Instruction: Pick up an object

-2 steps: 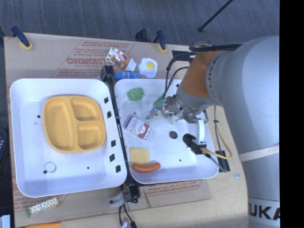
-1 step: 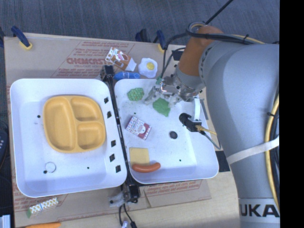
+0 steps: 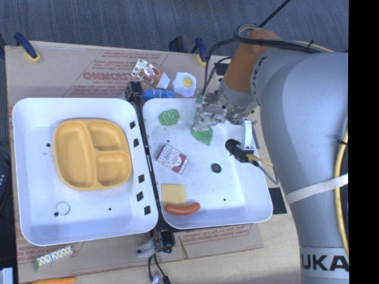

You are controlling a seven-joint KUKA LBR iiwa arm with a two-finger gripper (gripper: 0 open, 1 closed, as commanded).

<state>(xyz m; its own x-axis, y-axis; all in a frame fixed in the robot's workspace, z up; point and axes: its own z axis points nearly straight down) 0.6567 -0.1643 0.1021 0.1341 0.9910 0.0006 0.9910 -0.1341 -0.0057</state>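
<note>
Cardboard sheeting covers the bench under two shallow white bins, with grey carpet beyond. Taking the right bin as the landmark: to its left, in the neighbouring left bin, lies a yellow divided tray. Inside the right bin, toward its far left corner, sits a green broccoli-like piece; nearer its middle left lies a small red-and-white packet; along its near wall rest a yellow cheese slice and a sausage.

Toward the bin's far middle lies a green leafy piece, the likely target. The gripper hangs right over it, its tip meeting the leaf's far edge, so the piece lies just below and slightly toward the bin's near side of the pincer. Whether the pincer is spread or closed cannot be told. The leaf looks flat and irregular, its long axis probably running from the far wall toward the near wall, narrowing to a point nearward.
</note>
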